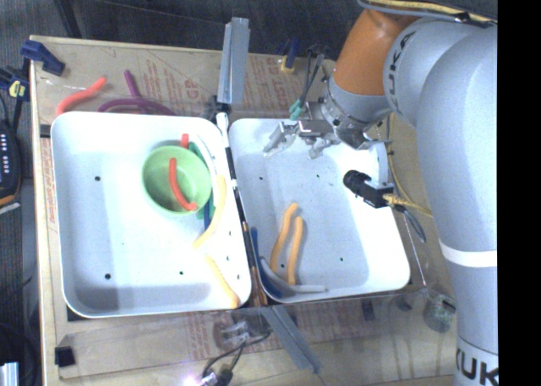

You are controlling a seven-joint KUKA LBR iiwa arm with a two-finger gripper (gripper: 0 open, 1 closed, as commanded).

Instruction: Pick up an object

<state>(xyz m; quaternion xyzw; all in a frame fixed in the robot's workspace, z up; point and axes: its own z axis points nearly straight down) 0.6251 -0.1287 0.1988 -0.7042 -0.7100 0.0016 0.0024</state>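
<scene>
**Arm poised over the right bin, claw spread and holding nothing**

The right of the view is taken up by the grey arm (448, 122), its orange band (372, 46) seen above the wrist. The arm is bent down toward the far end of the right bin (380, 266). Two shallow white bins are borne side by side on the wooden bench (152, 67); the left bin (93, 232) is the one farther from the arm.

In the left bin a green bowl (173, 180) is seen, tipped toward the camera, with a red strip (179, 182) curled inside it. A pale yellow strip (215, 245) is laid from beside the bowl down toward the near right corner of that bin.

In the right bin, orange-handled pliers (289, 242) are found near the middle of the near half, handles pointing away from the camera, well apart from the gripper. A grey-blue piece (283, 285) is lodged along the near wall just below them.

The gripper (293, 138) is held at the far left part of the right bin, its two fingers spread apart; nothing is seen between them. A small black fitting (362, 187) is seen beside the wrist, over the right side of the bin.

Behind the left bin, a red tube (80, 95) and a purple tube (135, 104) are laid on the bench.
</scene>
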